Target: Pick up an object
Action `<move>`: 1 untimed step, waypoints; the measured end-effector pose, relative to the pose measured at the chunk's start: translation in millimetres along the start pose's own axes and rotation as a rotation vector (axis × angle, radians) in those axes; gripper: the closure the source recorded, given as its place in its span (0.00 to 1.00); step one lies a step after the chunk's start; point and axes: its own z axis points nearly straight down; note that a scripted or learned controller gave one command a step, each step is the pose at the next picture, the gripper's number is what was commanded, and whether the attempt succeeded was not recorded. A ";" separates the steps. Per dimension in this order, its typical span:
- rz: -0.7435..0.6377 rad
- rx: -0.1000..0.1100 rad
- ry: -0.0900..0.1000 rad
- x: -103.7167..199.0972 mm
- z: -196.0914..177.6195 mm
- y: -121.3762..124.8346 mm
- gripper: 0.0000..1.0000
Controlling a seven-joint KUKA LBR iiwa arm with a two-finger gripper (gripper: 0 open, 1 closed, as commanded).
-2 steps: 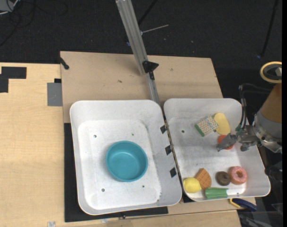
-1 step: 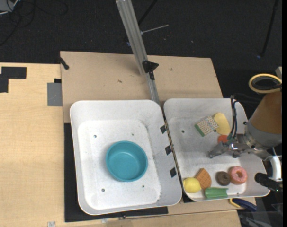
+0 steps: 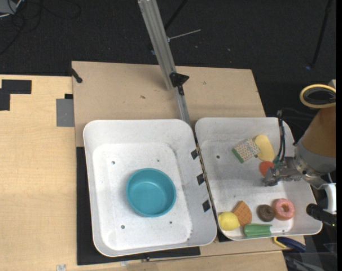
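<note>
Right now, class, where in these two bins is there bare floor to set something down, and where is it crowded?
Bare: the left bin around the teal bowl, and the right bin between its left wall and the checkered block. Crowded: near the pink donut.

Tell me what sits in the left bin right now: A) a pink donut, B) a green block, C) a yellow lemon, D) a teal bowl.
D: the teal bowl sits alone in the left bin; the donut, lemon and green block lie in the right bin.
</note>
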 end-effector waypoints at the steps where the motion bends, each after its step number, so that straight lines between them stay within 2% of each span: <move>1: -0.001 -0.003 -0.001 8.3 -52.6 -4.8 1.00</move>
